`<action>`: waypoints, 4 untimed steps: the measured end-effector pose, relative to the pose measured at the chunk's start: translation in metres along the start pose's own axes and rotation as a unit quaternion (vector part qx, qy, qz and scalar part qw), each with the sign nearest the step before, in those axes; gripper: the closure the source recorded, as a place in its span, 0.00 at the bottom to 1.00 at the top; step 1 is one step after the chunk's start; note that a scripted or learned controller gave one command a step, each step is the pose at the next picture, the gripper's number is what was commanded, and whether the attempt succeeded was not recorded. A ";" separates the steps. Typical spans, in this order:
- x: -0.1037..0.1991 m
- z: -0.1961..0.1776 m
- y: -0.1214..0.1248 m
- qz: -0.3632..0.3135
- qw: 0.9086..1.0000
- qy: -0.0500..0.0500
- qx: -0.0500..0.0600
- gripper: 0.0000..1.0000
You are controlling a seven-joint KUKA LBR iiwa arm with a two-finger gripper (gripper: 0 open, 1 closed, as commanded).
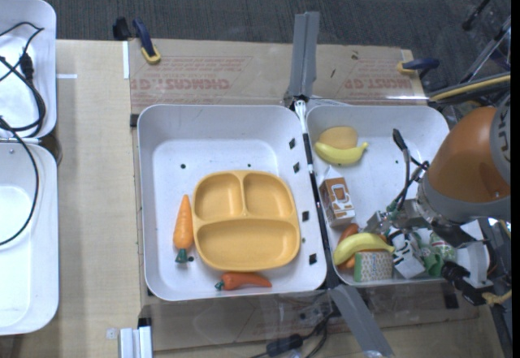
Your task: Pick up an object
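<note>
Looking down, we saw two white bins (154, 186), the arm's gripper (404, 228) low in the right one. Beside the gripper lay a yellow banana (360, 245). We judged it approaching; next, centring and closing.

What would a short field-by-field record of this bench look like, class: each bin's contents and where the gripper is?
left bin: yellow divided plate; carrot at its left; second carrot at its front
right bin: banana over a pale round item at the back; small brown carton; second banana; small can
gripper: low over the right bin's front clutter
grasp: cannot tell
</note>
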State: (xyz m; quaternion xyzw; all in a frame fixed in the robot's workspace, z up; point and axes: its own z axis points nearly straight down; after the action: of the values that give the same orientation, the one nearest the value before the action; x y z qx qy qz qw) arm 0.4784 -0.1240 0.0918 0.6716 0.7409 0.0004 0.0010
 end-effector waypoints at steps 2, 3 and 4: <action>-0.001 -0.009 0.000 0.002 1.000 0.000 0.000 0.00; -0.001 -0.018 0.002 0.002 1.000 0.000 -0.001 1.00; -0.001 -0.018 0.002 0.003 1.000 0.000 -0.001 0.00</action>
State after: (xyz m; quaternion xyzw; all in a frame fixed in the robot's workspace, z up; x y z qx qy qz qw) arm 0.4800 -0.1253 0.1094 0.6737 0.7390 0.0008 0.0016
